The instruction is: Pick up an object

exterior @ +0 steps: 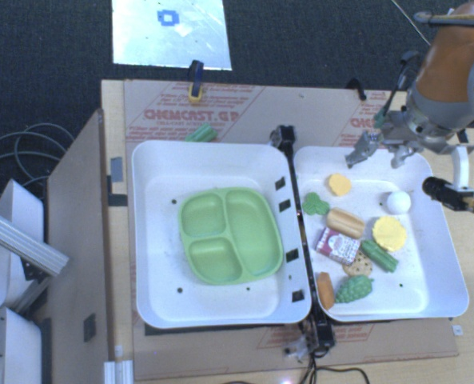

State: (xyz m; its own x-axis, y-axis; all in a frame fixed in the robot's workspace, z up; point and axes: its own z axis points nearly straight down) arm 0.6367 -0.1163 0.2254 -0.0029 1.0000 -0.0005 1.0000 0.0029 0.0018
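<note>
Gripper (380,155) hangs open w/ nothing between its fingers, over the back edge of the right bin (440,294). Below it the bin holds toy food: yellow piece (340,185), white ball (397,202), hot dog (345,222), yellow disc (389,233), red packet (338,246), green grapes (353,289). Left bin (161,294) holds a green divided tray (229,235).

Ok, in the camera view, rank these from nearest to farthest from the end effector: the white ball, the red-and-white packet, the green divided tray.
The end effector hangs over the right bin's far edge.
1. White ball, just below it, in the right bin's upper part.
2. Red-and-white packet, further down, mid-bin.
3. Green divided tray, across in the left bin.
</note>
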